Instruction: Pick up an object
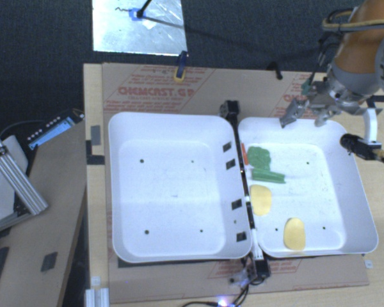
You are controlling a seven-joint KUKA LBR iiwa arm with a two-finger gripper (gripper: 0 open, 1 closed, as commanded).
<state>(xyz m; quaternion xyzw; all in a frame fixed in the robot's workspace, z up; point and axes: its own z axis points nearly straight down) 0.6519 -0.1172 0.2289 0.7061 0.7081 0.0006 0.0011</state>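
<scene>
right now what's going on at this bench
A grey and orange arm reaches in from the right, its gripper open above the far rim of the right bin, holding nothing. That bin holds a green piece, a thin orange item by its left wall, and two yellow pieces, one near the divider and one nearer the front. Nothing is picked up yet. The left bin sits beside it.

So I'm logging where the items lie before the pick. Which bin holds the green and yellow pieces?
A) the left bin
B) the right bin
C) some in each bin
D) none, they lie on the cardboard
B: the green piece and both yellow pieces lie in the right bin, toward its left side, while the gripper hangs above that bin's far edge.
</scene>
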